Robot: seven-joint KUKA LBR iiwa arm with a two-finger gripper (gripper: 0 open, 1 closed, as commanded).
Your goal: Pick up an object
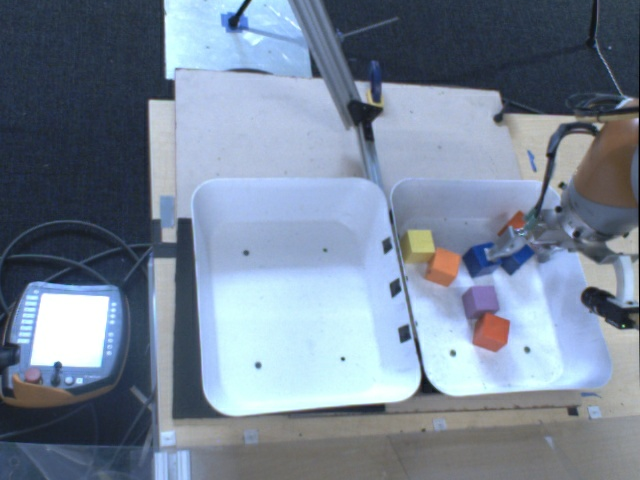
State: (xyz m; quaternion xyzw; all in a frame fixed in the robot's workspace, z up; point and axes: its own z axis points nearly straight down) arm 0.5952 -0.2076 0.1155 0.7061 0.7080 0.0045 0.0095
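The blue block is sitting in the right bin, towards its far side, and the gripper is hanging right over it with a second blue piece just beside. How wide the pincer is standing, I cannot tell from up here. Nearby, a yellow cube and an orange cube are lying close together, while a purple cube is touching a red-orange cube.

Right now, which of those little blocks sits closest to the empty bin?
The yellow block, by the right bin's left wall; the orange, purple, red and blue ones lie farther right.
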